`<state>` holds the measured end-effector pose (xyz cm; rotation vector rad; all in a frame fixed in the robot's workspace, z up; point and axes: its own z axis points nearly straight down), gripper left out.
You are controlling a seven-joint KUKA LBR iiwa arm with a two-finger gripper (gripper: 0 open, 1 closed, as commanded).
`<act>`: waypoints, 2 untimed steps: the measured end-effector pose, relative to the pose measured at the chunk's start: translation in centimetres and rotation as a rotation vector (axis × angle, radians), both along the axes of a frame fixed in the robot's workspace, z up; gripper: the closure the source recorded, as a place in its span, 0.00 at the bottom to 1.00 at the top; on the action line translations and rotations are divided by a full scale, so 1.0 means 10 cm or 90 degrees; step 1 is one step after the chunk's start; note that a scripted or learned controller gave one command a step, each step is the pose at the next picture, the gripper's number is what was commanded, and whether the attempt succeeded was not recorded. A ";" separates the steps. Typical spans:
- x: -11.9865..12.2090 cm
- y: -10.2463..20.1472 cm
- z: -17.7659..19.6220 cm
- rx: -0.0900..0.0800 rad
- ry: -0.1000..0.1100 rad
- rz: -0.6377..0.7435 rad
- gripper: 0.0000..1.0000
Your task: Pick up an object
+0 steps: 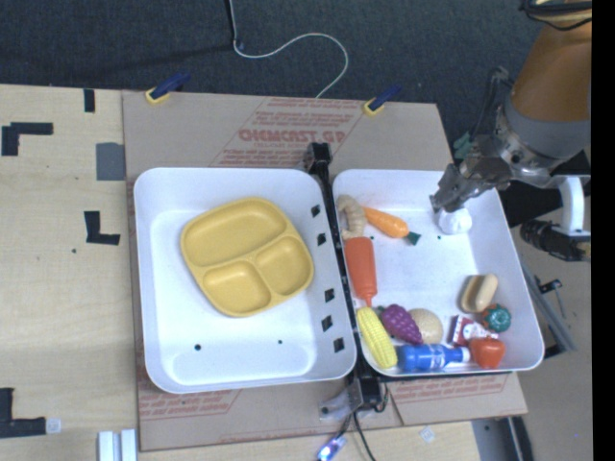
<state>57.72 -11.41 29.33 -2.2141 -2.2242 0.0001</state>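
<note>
My gripper (448, 203) hangs over the far right part of the right bin (432, 182), its dark fingers pointing down at a small white object (455, 222) just below them. I cannot make out whether the fingers touch it. An orange carrot (385, 223) lies to the left of it. Along the bin's left side lie a beige piece (350, 215), a red-orange sausage (361, 268) and a yellow corn cob (376, 337). At the near edge sit purple grapes (402, 323), a blue bottle (430, 357), a red tomato (488, 351) and a bread roll (479, 292).
The left bin (163, 257) holds a yellow divided plate (247, 254). A black divider with clips (330, 257) runs between the bins. Cardboard lies under both bins, and a white cable (288, 46) loops behind them. The arm's orange band (562, 65) is at the upper right.
</note>
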 end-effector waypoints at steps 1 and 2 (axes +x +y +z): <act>-0.52 0.55 0.98 0.000 -0.006 0.002 1.00; -0.49 1.30 -0.23 0.000 0.007 0.002 1.00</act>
